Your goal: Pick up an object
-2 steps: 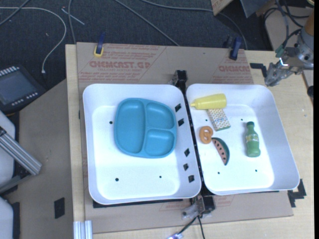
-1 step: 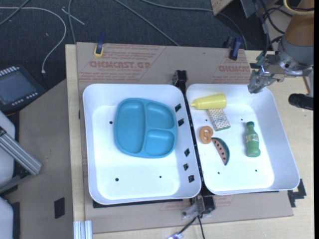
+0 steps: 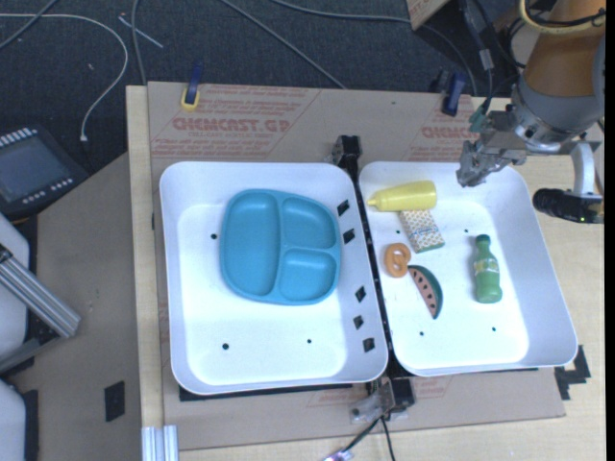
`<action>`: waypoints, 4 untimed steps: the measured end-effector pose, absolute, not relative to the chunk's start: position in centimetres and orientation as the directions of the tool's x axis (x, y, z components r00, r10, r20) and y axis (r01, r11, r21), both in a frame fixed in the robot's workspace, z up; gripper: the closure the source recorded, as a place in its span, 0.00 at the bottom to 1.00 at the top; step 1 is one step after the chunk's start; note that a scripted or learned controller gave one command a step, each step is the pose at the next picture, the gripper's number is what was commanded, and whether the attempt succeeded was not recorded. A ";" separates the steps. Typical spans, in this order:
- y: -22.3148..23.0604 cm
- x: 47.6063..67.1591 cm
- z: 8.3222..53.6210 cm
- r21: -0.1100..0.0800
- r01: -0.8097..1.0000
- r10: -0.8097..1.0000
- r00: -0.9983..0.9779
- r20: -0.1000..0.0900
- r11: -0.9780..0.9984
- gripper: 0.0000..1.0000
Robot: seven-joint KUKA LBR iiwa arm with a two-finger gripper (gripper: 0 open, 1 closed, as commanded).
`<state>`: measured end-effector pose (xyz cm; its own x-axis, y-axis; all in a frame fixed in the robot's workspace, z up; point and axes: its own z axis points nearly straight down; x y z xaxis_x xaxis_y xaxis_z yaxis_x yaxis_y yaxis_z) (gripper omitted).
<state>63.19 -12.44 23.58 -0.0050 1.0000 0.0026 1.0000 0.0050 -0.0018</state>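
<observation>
A wide sheet of brown printed cardboard (image 3: pixel 288 123) covers the bench and carries two shallow white plastic bins side by side. The left bin (image 3: pixel 192 344) holds a blue plastic plate (image 3: pixel 281 246) divided into three compartments, lying flat near its middle. The right bin (image 3: pixel 538 325) holds five small things. A yellow squeeze bottle (image 3: pixel 403 197) lies on its side near the far edge. Just below it sits a small speckled tan block (image 3: pixel 422 230). A green bottle (image 3: pixel 486 270) lies lengthwise towards the right. A watermelon slice toy (image 3: pixel 427 291) lies near the bin's middle, and a small orange ring (image 3: pixel 397 259) sits just to its upper left. The grey gripper (image 3: pixel 473 170) hangs above the right bin's far edge, right of the yellow bottle, with nothing between its fingers; whether they are apart is unclear.
</observation>
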 end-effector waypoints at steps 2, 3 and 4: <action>-1.6 60.7 23.6 -0.004 1.000 1.000 -0.005 0.003 0.005 1.00; 3.3 58.0 22.8 -0.005 1.000 1.000 -0.005 0.003 0.005 1.00; 8.8 55.7 22.0 -0.005 1.000 1.000 -0.006 0.003 0.006 1.00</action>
<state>55.75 8.83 22.02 -0.0058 1.0000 0.0029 1.0000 0.0058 -0.0052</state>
